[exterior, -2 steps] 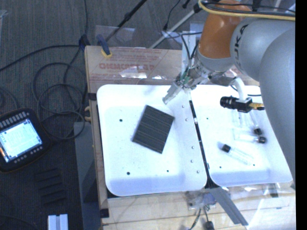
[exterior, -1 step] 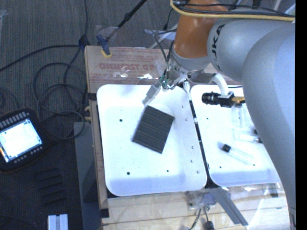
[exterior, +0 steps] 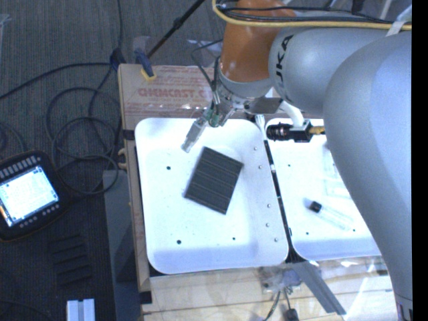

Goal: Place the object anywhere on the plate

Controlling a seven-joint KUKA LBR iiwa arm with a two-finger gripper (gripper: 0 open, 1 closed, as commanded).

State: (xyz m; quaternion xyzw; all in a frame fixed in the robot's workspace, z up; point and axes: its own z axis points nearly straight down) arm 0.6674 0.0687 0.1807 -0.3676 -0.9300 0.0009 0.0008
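A dark grey ribbed rectangular plate (exterior: 214, 179) lies flat and slightly turned in the middle of the left white bin (exterior: 167, 246). A small clear object with a black end (exterior: 324, 210) rests in the right white bin (exterior: 304, 243), apart from the plate. My gripper (exterior: 192, 141) hangs over the back of the left bin, just beyond the plate's far left corner, tilted down to the left. Nothing shows in it. The orange wrist band (exterior: 249, 39) is above it.
The grey arm (exterior: 361, 105) covers the right bin's far and right parts. A wooden board (exterior: 170, 89) lies behind the bins. A lit teach pendant (exterior: 27, 192) and cables (exterior: 73, 132) lie on the floor at left.
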